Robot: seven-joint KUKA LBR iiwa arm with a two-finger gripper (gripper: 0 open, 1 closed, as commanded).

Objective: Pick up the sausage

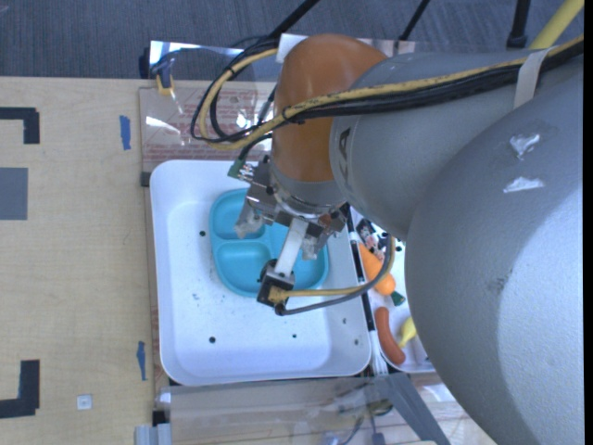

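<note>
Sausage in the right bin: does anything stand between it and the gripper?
Yes. The gripper is over the blue plate in the left bin; the sausage lies in the right bin, so both bins' adjoining rims stand between them.

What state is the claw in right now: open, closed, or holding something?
Claw: cannot be told. It hangs over the blue plate, and the sausage lies well apart from it.

Open floor in left bin point(185, 341) around blue plate point(232, 260); sausage point(390, 336) close beside carrot point(374, 269), under the arm point(445, 156).
</note>
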